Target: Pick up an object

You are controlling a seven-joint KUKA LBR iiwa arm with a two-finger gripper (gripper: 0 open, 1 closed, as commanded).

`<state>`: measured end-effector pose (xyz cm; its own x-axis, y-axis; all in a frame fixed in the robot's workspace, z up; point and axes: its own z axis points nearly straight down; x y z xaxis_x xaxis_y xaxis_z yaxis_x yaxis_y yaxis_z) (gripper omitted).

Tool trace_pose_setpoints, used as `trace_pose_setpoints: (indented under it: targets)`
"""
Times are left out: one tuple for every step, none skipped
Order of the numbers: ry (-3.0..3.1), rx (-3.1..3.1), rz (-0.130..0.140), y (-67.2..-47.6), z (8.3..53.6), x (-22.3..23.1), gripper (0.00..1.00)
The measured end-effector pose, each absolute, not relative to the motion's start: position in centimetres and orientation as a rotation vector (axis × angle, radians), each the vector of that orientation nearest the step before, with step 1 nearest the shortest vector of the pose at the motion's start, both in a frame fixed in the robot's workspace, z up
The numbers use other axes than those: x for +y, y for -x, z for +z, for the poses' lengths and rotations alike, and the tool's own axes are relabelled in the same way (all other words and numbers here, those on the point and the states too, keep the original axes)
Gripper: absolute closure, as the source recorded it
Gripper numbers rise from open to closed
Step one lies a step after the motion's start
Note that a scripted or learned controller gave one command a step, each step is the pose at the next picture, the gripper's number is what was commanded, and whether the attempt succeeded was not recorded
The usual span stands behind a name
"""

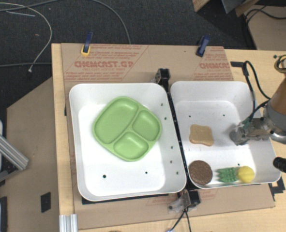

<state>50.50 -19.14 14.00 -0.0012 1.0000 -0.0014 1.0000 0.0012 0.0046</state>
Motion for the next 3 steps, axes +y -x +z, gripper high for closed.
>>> trace_pose_setpoints:
  targets:
    - [-2.214,2.218,0.006,-51.0,20.4,-18.9,1.00]
    - [-2.218,2.222,0.002,-51.1,20.9,-18.9,1.00]
    - [-2.217,2.231,0.003,-52.0,20.3,-13.5,1.00]
